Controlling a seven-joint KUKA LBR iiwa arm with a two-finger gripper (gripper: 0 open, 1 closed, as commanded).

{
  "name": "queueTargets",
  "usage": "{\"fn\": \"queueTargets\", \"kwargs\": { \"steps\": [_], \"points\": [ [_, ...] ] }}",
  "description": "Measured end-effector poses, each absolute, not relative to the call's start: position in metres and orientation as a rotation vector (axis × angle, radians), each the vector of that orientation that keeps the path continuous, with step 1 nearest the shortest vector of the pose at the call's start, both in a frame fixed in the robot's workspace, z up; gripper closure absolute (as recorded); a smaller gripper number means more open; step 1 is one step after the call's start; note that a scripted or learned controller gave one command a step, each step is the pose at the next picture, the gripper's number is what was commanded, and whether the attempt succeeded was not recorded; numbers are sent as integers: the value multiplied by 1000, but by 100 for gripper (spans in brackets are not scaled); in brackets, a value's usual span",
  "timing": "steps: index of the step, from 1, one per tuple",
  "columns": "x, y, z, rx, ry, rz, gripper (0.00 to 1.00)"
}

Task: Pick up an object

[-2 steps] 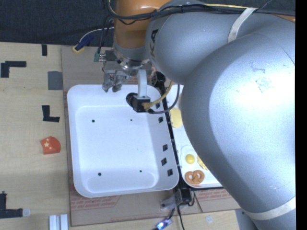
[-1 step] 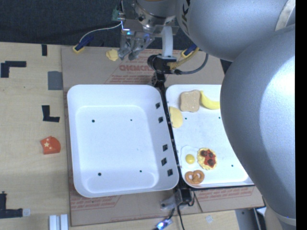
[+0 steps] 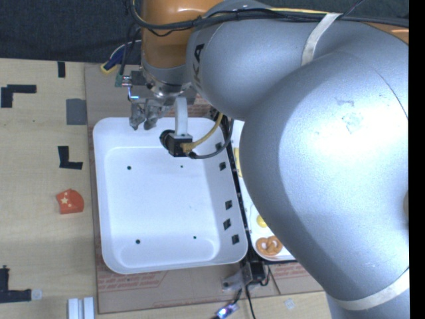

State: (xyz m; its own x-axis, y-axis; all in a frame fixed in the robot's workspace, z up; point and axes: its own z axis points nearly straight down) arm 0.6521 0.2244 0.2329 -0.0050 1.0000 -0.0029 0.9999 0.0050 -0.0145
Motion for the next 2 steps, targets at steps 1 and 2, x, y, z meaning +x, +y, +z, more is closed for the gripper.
{"fn": "queueTargets", "kwargs": {
  "steps": [1,2],
  "points": [
    [669,234,362,-2221,-2229,-18,100],
    [666,233,246,-2217,-2220,18,100]
  ]
}}
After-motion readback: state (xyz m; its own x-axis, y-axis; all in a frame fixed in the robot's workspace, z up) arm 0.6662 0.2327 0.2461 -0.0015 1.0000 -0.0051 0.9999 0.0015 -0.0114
